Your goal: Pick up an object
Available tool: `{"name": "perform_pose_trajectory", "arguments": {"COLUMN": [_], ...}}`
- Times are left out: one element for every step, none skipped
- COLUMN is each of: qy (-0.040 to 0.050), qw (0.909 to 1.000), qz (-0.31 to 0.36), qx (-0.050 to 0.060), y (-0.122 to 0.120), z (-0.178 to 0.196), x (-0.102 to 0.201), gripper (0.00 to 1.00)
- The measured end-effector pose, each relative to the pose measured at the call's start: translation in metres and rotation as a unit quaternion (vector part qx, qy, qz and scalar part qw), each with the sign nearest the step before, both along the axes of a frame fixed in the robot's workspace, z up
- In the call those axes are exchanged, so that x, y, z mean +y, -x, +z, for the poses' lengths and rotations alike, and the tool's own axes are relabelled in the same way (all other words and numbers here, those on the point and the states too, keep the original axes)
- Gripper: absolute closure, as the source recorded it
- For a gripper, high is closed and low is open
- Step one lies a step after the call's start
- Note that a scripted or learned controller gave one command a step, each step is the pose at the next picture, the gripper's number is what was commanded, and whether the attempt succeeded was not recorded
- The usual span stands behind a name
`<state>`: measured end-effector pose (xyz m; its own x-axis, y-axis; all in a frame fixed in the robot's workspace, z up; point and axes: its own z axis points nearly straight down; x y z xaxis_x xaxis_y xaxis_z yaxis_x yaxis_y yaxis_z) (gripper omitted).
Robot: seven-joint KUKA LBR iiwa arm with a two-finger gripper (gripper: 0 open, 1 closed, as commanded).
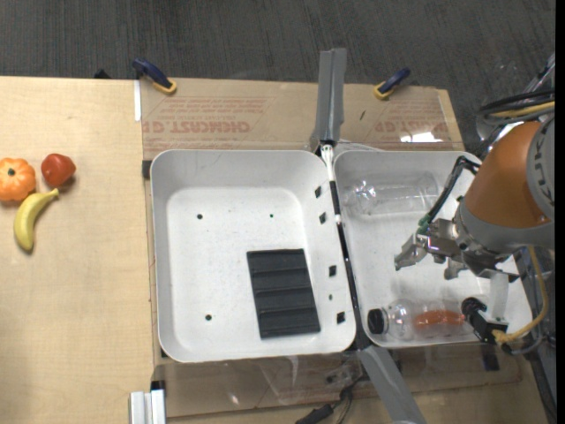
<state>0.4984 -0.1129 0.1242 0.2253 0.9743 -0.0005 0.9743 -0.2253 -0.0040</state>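
On the desk [71, 325], the left bin [177, 263] holds a ridged block [282, 293], the right bin [371, 263] holds two bottles [415, 320], and fruit [35, 197] lies far left.

orange fruit [12, 180]: cut by left edge | arm [516, 184]: cut by right edge | hand [430, 256]: fingertips blurred

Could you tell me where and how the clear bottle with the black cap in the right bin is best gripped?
Probably across the middle of the bottle, coming straight down from above. It lies on its side along the right bin's near wall, cap pointing left, so fingers should straddle its narrow round body; the wall may crowd one finger.
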Motion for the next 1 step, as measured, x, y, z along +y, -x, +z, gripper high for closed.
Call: {"name": "perform_pose_trajectory", "arguments": {"qy": [0.0011], "qw": [0.9972], "qz": [-0.075], "qx": [-0.001], "y": [0.0209], "z": [0.0770], "x": [-0.0619], "gripper": [0.00]}}
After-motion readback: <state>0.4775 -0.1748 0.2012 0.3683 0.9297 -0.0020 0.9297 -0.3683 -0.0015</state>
